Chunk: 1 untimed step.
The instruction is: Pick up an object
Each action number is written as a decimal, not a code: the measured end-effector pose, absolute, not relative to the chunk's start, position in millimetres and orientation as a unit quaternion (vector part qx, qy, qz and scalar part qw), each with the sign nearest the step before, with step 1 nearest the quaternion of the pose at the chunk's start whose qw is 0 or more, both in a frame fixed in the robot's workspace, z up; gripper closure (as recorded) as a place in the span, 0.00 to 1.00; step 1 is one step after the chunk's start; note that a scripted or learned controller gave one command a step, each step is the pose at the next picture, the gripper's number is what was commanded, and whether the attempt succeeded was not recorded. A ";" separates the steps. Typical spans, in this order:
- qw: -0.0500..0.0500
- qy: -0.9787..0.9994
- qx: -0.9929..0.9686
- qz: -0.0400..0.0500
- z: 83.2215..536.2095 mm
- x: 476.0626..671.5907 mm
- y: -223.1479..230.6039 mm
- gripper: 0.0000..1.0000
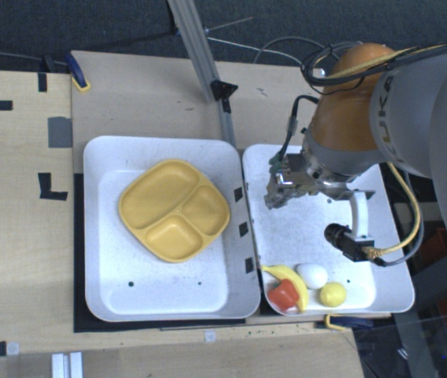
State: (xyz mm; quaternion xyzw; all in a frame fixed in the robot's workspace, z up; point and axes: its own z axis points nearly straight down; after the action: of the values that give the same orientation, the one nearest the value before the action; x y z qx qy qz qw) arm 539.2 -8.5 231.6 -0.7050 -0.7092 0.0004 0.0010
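Here the gripper [280, 191], whose state I cannot tell, hangs over the right bin [392, 290], far from the toys [302, 283] heaped in its near corner.

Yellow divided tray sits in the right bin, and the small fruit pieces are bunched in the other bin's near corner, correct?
Not quite. The camera view shows the yellow divided tray in the left bin; the small fruit pieces are bunched in the right bin's near corner.

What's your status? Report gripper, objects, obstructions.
Gripper over right bin, holding nothing visible. Small objects clustered at bin's near edge. Yellow tray in left bin.
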 end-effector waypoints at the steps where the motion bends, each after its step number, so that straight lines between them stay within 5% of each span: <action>1: 0.001 -0.709 -0.705 0.001 227.5 538.6 37.4 1.00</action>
State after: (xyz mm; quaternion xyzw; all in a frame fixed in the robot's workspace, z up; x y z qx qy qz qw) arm 538.6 37.4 227.5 -0.7049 -0.7093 0.0008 0.0013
